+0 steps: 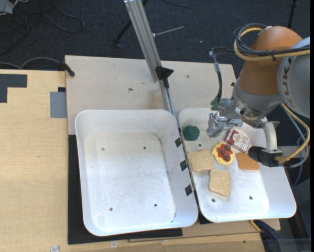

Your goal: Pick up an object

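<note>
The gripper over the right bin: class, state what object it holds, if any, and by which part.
Nothing can be seen held. The gripper hovers above the right bin, between the green ball and the red-and-white packet.

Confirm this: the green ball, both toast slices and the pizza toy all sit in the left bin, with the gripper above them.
Wrong bin. The camera view shows the green ball, both toast slices and the pizza toy in the right bin, not the left bin. The gripper is above them, as stated.
</note>
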Robot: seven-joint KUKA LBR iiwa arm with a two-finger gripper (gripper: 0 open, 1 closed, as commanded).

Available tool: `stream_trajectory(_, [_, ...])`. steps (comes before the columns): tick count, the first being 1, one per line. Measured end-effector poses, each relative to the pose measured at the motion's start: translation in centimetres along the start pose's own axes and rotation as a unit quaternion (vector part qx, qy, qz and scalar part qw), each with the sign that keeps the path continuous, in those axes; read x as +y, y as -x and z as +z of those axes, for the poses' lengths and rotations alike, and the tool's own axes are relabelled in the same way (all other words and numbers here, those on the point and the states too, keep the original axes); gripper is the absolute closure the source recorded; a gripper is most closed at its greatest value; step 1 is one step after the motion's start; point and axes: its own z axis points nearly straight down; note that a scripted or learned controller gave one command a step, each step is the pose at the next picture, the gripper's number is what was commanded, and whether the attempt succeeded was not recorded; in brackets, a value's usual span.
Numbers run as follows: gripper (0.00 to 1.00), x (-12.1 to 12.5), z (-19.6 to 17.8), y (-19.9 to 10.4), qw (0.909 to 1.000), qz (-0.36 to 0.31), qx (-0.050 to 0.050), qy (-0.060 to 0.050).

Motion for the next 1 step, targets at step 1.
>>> stream_trajectory(1, [1.0, -0.09, 0.36, -5.25, 1.0, 0.0, 0.0, 0.0])
